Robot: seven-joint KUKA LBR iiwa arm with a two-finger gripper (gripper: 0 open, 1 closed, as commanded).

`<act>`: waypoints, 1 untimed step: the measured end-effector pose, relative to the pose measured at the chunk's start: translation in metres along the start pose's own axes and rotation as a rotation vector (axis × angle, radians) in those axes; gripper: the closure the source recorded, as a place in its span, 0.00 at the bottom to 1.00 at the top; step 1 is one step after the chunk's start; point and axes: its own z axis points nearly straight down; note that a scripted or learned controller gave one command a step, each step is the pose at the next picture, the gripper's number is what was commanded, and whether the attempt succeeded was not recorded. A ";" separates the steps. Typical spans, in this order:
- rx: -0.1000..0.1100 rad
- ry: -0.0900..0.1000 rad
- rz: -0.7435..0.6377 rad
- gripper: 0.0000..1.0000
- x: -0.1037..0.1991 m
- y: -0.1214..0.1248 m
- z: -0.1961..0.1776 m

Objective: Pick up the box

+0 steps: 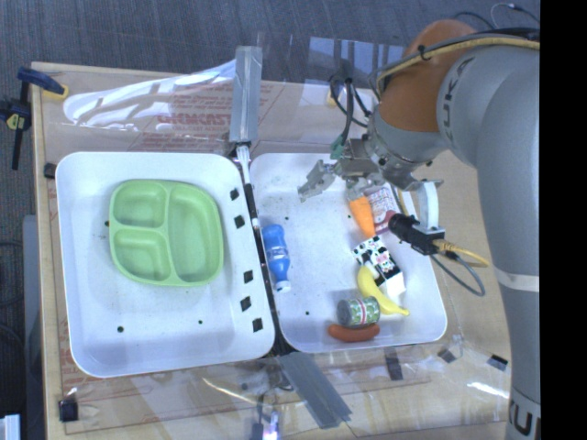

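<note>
Arm: grey (486, 117), orange band above the wrist, reaching in from the right over the upper part of the right bin.
Hand: (321, 180) low over the right bin's upper middle; fingers point left; whether they are apart or together, cannot tell. Nothing seen between them.
Box: (381, 262) black-and-white patterned, lying tilted in the right bin's right half, below the carrot, well apart from the hand.
Carrot: (363, 214) orange, just under the wrist.
Banana: (378, 295) yellow, touching the box's lower end.
Can: (358, 312) on its side, beside the banana.
Sausage: (354, 332) at the bin's lower edge.
Bottle: (275, 255) blue, along the right bin's left wall.
Left bin: (83, 337) holds a green tray (167, 232).
Table: (46, 246) carries both bins.
</note>
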 end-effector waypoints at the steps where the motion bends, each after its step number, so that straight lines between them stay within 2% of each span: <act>1: -0.003 -0.001 0.254 0.00 -0.059 -0.037 -0.072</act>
